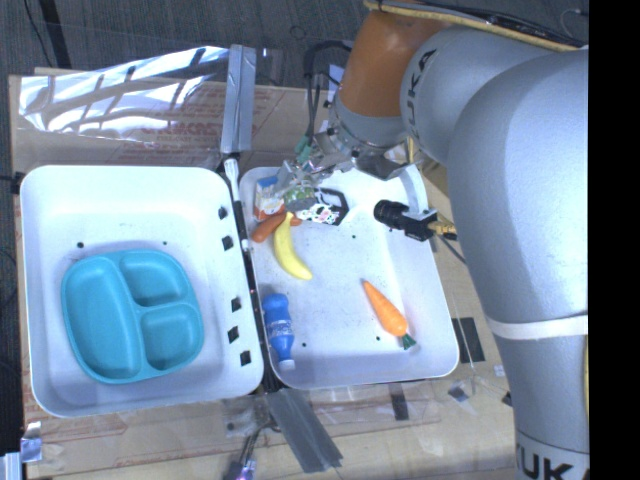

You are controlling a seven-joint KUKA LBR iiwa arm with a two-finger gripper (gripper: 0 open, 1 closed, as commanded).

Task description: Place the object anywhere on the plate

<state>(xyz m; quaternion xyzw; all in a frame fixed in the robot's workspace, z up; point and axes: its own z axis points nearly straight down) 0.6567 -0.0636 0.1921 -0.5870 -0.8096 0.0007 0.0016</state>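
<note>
Reaching in from the right side of the frame, the grey arm [500, 168] bends over the right-hand bin [420, 358], its orange band [385, 58] near the top centre. The gripper [305, 173] hangs low over the upper left corner of that bin, right above a small cluster of objects. Whether the claw is released or clenched I cannot tell — the wrist and the clutter blur together there, and no object shows clearly between the tips.

Below the gripper lies a yellow banana [290, 251], running down and slightly right, with a small orange-red piece [267, 228] touching its upper end on the left. Just right of the gripper sits a black-and-white item [325, 210], too small to identify. Lower in the same bin an orange carrot [387, 313] lies on a slant, green end toward the lower right, well apart from the banana. A blue bottle [278, 328] lies along the bin's left wall, near the lower corner.

The left-hand bin [60, 198] holds the blue plate [130, 313] — a divided one with three compartments — in its lower left part. It sits well apart from the gripper and from every object in the right bin.
</note>
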